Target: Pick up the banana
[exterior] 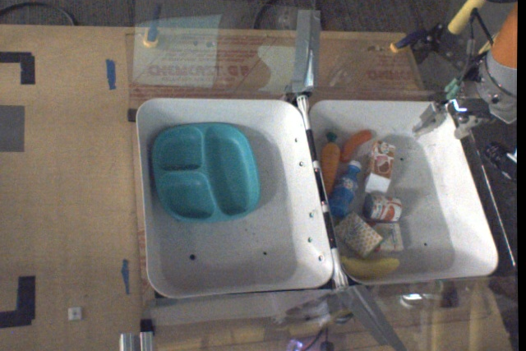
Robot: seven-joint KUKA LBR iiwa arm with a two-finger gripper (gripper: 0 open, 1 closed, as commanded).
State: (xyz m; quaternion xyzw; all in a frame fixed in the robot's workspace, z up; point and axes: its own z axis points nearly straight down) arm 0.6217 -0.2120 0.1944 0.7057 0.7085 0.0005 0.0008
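The yellow banana (370, 265) lies flat in the near left corner of the right bin (460, 210), against the front wall. My gripper (442, 121) hovers over the far right part of that bin, well away from the banana. Its fingers stand open with nothing between them. The arm's orange band sits at the right edge of the view.
Beside the banana lie a patterned box (360, 234), a small can (383, 210), a blue bottle (345, 189), a carton (380, 163) and a carrot (329, 164). A teal divided plate (205, 170) sits in the left bin (246, 259). Bare bin floor lies under my gripper.
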